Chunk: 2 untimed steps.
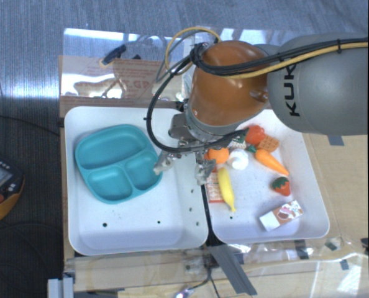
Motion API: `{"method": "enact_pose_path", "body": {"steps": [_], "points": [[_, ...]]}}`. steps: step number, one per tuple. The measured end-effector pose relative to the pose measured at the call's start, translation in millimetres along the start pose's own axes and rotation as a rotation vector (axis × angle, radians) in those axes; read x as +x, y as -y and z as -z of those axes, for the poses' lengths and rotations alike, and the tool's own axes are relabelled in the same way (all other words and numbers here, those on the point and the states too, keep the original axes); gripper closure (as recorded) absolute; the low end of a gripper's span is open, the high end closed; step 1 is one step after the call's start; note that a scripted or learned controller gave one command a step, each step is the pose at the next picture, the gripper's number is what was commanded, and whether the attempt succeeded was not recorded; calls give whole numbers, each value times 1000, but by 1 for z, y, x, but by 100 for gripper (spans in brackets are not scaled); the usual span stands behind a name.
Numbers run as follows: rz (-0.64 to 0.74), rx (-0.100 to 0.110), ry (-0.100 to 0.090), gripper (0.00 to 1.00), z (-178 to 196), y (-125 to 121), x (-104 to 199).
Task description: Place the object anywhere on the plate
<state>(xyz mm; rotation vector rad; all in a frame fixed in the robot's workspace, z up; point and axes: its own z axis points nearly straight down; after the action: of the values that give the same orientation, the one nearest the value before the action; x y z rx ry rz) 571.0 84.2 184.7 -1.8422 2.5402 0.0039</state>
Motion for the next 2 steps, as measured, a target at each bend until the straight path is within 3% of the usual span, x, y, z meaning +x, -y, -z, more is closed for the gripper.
{"method": "enact_pose_path", "body": {"steps": [1, 2], "points": [[3, 1, 0, 0, 15, 15, -2], [4, 0, 0, 0, 15, 15, -2]]}}
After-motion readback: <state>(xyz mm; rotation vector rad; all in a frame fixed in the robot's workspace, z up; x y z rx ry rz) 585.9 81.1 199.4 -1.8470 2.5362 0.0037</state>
